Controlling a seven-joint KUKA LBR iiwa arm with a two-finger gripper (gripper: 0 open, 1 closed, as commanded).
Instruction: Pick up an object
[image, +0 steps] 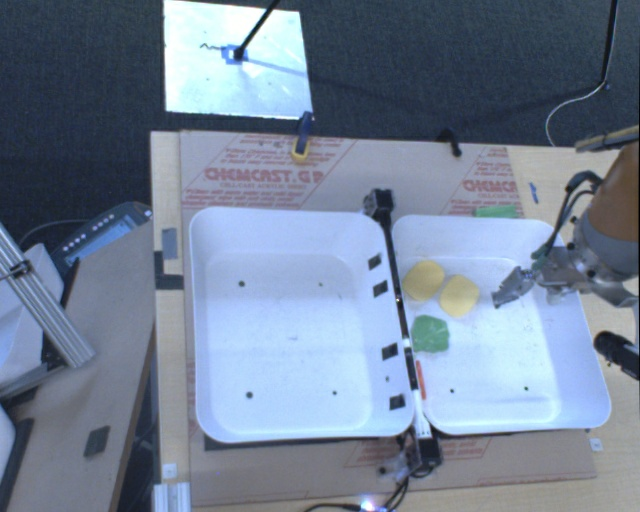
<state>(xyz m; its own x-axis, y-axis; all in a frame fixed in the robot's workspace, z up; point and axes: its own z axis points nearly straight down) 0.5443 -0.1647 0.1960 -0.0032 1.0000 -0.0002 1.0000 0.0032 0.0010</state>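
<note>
Two yellow round objects lie in the right bin (560, 400) near its left wall: one (424, 279) further back, the other (459, 296) just right of it. A green piece (431, 334) lies in front of them. My gripper (508, 289) hangs over the right bin, its fingertips pointing left, a short way right of the nearer yellow object. Nothing shows between its fingers.
The left bin (290, 320) sits beside the right one, with a black divider strip (395, 320) between them. A yellow and blue clip (301, 148) stands at the back of the board. A green tag (497, 211) lies behind the right bin.
</note>
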